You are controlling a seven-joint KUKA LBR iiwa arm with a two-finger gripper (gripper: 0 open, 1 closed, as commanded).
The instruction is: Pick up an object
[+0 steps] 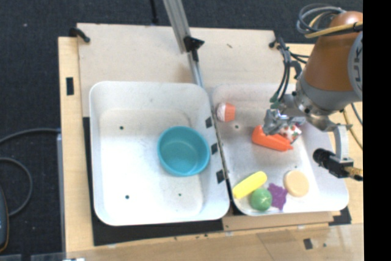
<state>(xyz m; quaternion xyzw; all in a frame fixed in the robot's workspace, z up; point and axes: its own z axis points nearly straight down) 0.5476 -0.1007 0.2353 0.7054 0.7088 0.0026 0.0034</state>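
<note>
Crowding the pincer (279, 124): orange carrot (271, 140) beneath, pale disc (297, 183) nearby.

glossy plastic blue bowl (183, 151), matt white bins (110, 125), pale wooden bench (134, 52), ribbed metal post (172, 0).

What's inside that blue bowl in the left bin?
The blue bowl looks empty: only its own blue bottom shows. The bin floor beneath it is covered.
</note>
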